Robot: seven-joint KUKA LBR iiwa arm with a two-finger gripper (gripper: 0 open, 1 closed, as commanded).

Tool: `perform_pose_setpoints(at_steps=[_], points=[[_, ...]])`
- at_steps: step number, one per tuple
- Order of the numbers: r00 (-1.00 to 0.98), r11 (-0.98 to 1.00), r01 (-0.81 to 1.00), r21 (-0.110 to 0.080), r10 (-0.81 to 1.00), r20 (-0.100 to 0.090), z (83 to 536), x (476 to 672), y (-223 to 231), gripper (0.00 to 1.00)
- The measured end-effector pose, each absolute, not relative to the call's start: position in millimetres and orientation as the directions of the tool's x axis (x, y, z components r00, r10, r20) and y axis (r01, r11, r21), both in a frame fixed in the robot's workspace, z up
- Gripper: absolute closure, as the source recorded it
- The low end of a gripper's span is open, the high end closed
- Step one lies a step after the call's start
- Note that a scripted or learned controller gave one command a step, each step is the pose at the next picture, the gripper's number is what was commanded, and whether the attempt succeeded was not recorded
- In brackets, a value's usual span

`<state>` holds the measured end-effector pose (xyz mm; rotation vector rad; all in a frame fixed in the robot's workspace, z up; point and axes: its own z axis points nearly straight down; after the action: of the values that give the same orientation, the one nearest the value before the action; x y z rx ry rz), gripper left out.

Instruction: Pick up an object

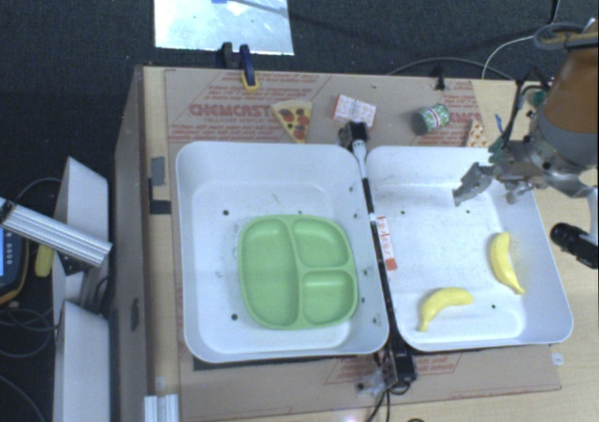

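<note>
Two yellow bananas lie in the right bin (419, 188). One banana (444, 302) is near the bin's front, the other banana (505, 262) is by its right wall. My gripper (468, 188) hangs over the back right part of this bin, up and left of the right-hand banana and apart from both. Nothing shows in the gripper. A green divided plate (298, 270) sits in the left bin (201, 224).
On the cardboard behind the bins lie a toy pizza slice (293, 118), a small white card (355, 109) and a small green can (432, 117). A blue clamp (247, 65) stands at the board's back edge. Cables run along the back right.
</note>
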<state>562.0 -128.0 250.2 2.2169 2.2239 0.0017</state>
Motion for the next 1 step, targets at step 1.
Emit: perform_pose_setpoints(at_steps=[1], points=[[-0.001, 0.001, 1.0, 0.001, 1.0, -0.002, 216.5, 559.9, -180.6, 0.0]])
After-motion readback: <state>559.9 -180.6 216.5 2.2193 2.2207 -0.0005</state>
